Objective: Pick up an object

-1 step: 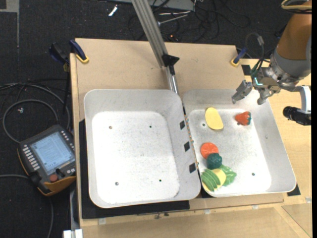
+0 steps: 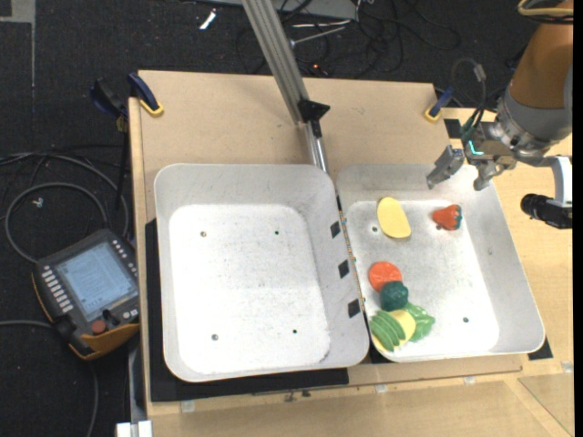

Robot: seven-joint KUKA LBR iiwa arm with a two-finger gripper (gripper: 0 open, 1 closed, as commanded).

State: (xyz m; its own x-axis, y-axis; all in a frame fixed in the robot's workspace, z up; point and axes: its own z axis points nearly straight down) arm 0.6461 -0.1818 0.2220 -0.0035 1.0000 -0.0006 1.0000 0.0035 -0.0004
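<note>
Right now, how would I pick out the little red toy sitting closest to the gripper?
Start at the right-hand white bin. Look along its far edge, where the gripper hovers with fingers spread. Just below it sits the small red toy, alone in the bin's far right part; the yellow piece lies to its left, and the other toys cluster nearer the front.

Toys crowd the right bin (image 2: 510, 271); left bin (image 2: 182, 271) lies open.

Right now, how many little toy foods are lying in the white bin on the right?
5: a yellow oval piece, a red strawberry-like piece, an orange-red round piece, a dark green piece touching it, and a green-yellow piece nearest the camera.
</note>
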